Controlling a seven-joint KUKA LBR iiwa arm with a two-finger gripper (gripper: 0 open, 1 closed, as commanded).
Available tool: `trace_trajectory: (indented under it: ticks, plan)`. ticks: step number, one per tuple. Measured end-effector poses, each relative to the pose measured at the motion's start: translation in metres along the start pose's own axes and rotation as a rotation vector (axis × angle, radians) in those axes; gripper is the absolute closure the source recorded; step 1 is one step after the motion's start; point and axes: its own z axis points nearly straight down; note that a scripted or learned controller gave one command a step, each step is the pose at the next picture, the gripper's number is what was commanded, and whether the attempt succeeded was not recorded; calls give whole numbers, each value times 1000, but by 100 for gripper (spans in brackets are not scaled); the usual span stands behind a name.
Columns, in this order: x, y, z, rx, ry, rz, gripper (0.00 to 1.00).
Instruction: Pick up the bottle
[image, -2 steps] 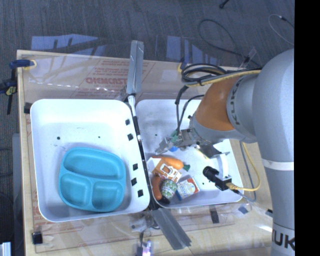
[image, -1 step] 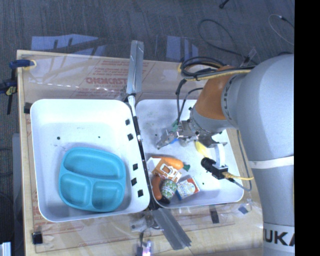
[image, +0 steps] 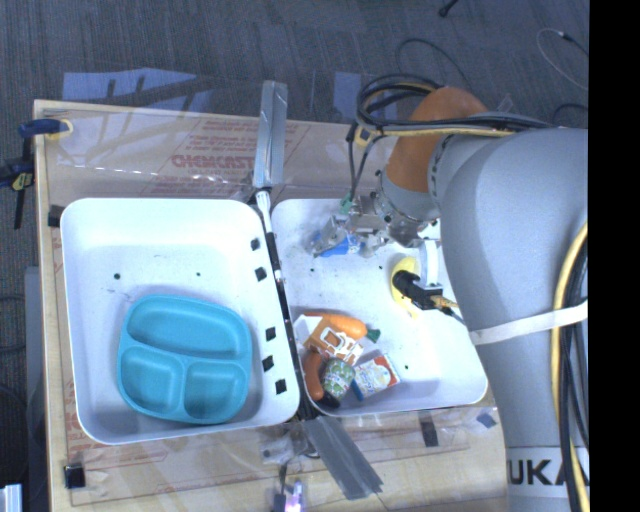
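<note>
— One question: where is the bottle (image: 328, 241)?
— I see it, clear and bluish, lying in the far part of the right bin (image: 455, 350), touching the tip of the gripper (image: 357, 228).
— And the jaws?
— From my feed I cannot tell how they stand.

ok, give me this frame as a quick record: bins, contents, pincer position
left bin: holds a blue divided tray, towards the near side
right bin: loose items at both ends
pincer: over the far end of the right bin, next to a pale blue item
near left corner of the right bin: pile with an orange item and a small carton
held: cannot tell
</note>
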Motion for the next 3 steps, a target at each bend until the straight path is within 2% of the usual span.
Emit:
trace_trajectory:
  ticks: [1, 3]
  plan:
    - [-15, 1, 0, -1, -1, -95, 0]
    - [-15, 1, 0, 0, 0, -95, 0]
